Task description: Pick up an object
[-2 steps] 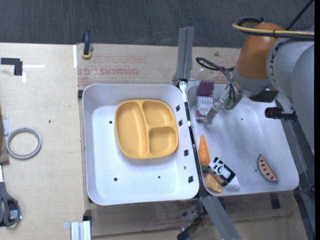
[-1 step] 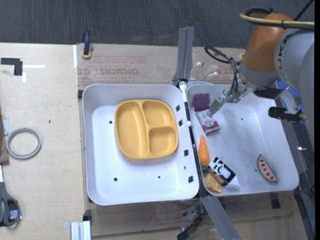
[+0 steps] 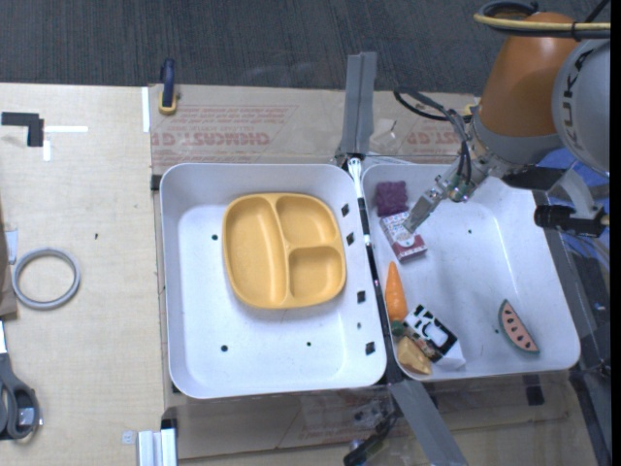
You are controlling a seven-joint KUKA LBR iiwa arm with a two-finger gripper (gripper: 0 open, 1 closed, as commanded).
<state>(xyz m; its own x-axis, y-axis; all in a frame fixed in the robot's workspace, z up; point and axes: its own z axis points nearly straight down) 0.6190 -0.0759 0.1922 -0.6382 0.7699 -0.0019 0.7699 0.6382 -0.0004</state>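
My gripper (image 3: pixel 417 219) hangs low in the right bin (image 3: pixel 543 270), near its back left corner. Its tip is right over the top edge of a small red and white box (image 3: pixel 408 241); I cannot tell whether it touches the box. A purple item (image 3: pixel 392 197) lies just behind the box. Along the bin's left wall lies an orange carrot (image 3: pixel 395 292). Nearer the front corner are a black and white packet (image 3: pixel 434 333) and a yellow piece (image 3: pixel 414 358). A watermelon slice (image 3: pixel 518 326) rests at the front right.
The left bin (image 3: pixel 194 338) holds a yellow divided plate (image 3: pixel 284 249). On the bench to the left are a roll of tape (image 3: pixel 44 278) and scissors (image 3: pixel 15 411). A blue clamp (image 3: pixel 168 85) stands at the back.
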